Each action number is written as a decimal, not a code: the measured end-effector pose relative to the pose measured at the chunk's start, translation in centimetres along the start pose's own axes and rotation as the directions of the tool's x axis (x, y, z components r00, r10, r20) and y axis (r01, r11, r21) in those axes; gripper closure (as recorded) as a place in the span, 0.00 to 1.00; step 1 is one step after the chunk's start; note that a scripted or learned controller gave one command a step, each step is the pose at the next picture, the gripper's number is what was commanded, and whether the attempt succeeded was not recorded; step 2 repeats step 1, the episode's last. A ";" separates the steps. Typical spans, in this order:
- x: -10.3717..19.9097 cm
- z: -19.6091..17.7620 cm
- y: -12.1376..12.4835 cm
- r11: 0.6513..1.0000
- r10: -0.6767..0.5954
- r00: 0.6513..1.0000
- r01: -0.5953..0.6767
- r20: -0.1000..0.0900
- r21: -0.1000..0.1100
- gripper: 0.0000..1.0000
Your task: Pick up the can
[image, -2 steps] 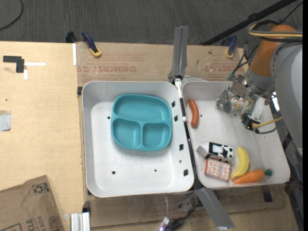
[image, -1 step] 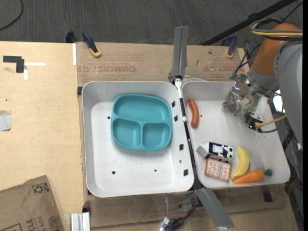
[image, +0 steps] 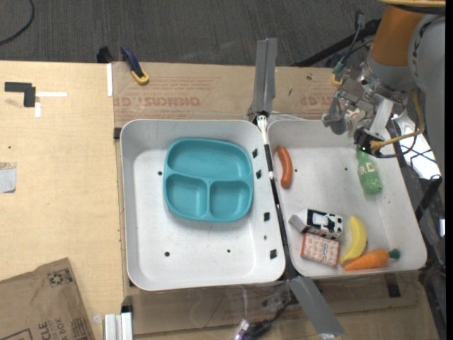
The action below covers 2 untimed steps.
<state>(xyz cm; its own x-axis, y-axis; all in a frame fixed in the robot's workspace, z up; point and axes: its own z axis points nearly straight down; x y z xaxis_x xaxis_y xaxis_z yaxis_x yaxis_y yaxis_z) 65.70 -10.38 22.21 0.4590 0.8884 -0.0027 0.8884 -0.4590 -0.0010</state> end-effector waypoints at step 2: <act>3.2 -4.1 -1.4 0.991 -0.133 0.991 0.133 0.001 0.000 1.00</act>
